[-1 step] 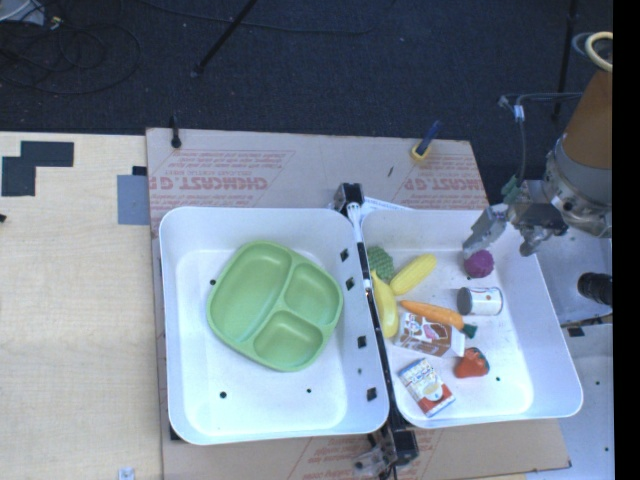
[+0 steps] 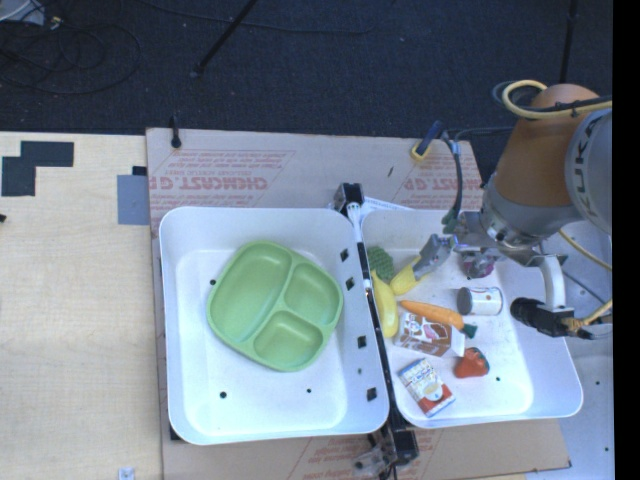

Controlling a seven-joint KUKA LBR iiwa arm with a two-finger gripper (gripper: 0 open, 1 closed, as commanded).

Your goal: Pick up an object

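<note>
I see my gripper [image 2: 437, 251] low in the right bin's [image 2: 560, 398] upper left; whether it is wide or narrow I cannot tell; the yellow piece [image 2: 404, 282] lies just below-left, its long axis slanting toward the tip.

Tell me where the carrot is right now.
In the camera view the carrot lies in the right bin, just right of the yellow piece, atop a brown packet, left of the small white cylinder.

Robotics lab: cardboard-lined bench [image 2: 250, 168], floor cables [image 2: 70, 38].
</note>
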